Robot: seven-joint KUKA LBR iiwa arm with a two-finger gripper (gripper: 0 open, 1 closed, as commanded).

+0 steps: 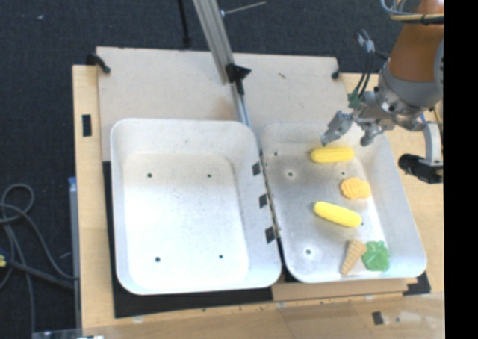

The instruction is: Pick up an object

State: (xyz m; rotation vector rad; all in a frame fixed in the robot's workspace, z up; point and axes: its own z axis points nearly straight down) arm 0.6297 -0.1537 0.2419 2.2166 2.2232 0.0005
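The two-finger gripper (351, 130) of the grey arm with the orange band (412, 46) hangs at the far side of the right shallow white bin (299, 203), just above and beside the yellow oblong plastic piece (331, 154) that lies there. The jaws stand apart, with nothing between them.

In the same bin there are more things to choose from: a small orange ridged piece (355, 188) near the right wall, a second yellow oblong piece (337, 214) lying at a slant in the middle, and, in the near right corner, a tan cone-shaped toy (352, 256) touching a green leafy toy (376, 255). The left white bin (187, 203) sits just beside, on the pale worktop (164, 84).

I think the closest target is the far yellow piece. The risk is that the jaws come down off its middle, so one finger pushes it sideways. Its smooth round form may also slip out when the jaws close. It lies near the far wall, so a finger could hit the rim.
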